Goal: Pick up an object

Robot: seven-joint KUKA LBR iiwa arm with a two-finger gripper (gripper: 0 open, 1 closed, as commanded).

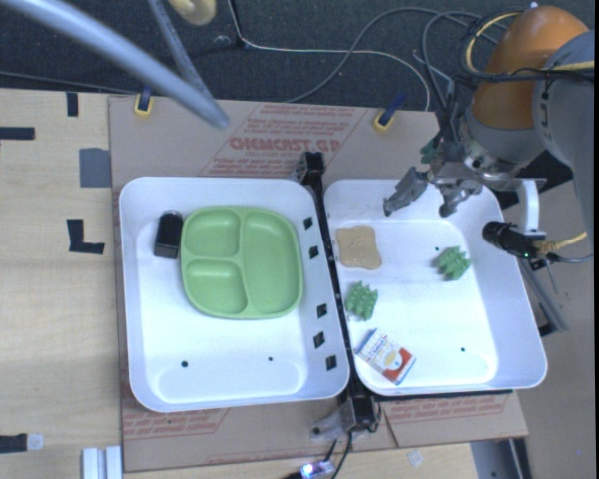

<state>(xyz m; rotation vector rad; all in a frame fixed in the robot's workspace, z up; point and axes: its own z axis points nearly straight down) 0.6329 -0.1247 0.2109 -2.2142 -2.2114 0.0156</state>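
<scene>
Gripper [426, 199] is open w/ nothing in it, up over the right bin [499, 362], near the tan bread [358, 247] & green toys [452, 262].

We're looking down on what appears to be a robotics lab: a robot arm [539, 58] reaching over a wooden bench [40, 297], cardboard sheet [280, 138] beneath two white bins [145, 367], loose cables [379, 38] trailing behind the gripper [427, 200], black tape marks [80, 236] far across from it.
</scene>
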